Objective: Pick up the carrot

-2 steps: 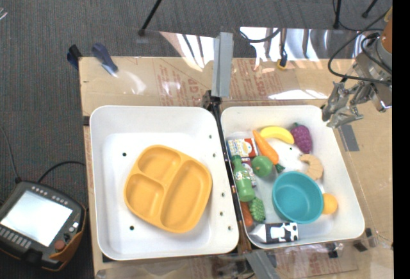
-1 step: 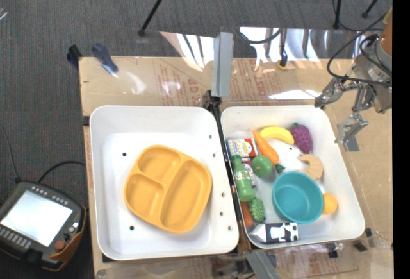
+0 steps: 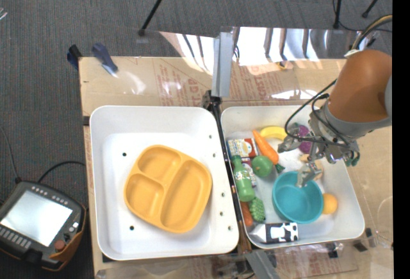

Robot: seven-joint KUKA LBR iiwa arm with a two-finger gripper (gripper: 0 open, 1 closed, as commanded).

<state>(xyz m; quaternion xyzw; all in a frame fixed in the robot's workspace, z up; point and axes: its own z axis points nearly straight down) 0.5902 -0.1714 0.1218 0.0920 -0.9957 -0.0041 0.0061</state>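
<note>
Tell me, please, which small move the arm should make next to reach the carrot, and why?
Probably shift the hand toward the left bin side and slightly away from the camera. It hangs above the teal bowl, while the carrot lies apart from it, beside the green apple.

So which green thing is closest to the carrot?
The round green fruit, touching the carrot's lower end. The green bottle and bumpy green piece lie farther down.

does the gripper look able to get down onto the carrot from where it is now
Probably yes. The carrot lies exposed on top in the right bin, nothing over it, and the gripper hangs above the teal bowl just beside it. The green pepper and banana crowd its sides, so finger room looks tight.
</note>
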